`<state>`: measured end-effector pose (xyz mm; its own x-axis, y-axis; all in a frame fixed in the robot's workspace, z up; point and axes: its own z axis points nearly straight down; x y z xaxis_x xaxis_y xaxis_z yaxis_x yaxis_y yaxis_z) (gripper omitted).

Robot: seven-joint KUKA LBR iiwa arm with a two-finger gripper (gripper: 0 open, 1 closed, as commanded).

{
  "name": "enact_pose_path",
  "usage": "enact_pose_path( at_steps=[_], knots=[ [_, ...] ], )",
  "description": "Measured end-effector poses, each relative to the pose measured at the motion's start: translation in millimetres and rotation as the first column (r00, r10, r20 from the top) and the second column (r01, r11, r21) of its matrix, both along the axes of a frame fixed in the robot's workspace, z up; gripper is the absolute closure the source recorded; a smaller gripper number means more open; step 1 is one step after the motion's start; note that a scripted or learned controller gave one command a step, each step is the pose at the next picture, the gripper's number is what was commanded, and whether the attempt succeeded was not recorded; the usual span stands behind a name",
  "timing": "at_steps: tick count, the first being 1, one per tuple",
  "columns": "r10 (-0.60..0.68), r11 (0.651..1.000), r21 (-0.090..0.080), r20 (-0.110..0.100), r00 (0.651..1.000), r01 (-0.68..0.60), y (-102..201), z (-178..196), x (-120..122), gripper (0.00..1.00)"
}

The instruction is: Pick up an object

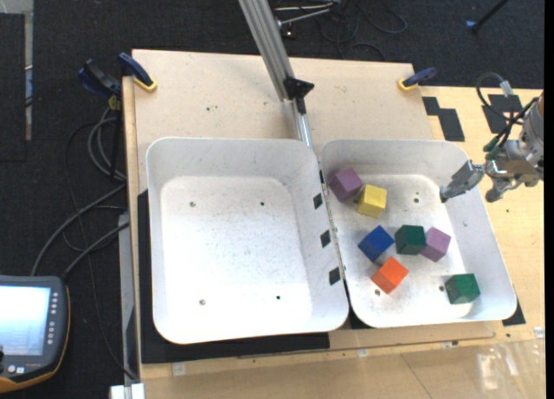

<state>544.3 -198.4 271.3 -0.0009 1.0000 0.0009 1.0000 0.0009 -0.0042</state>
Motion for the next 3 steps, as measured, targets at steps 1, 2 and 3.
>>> enact_pose_path(
  at_steps=[1, 2, 3],
  knots=[
    [0.0, 1.0, -0.001, 0.004, 1.0, 0.0, 0, 2, 1, 0.0],
    [-0.002, 1.0, 0.001, -0.002, 1.0, 0.002, 1, -61, -4, 0.0],
    [-0.001, 1.0, 0.001, -0.001, 1.0, 0.001, 10, -108, -3, 0.0]
  ],
)
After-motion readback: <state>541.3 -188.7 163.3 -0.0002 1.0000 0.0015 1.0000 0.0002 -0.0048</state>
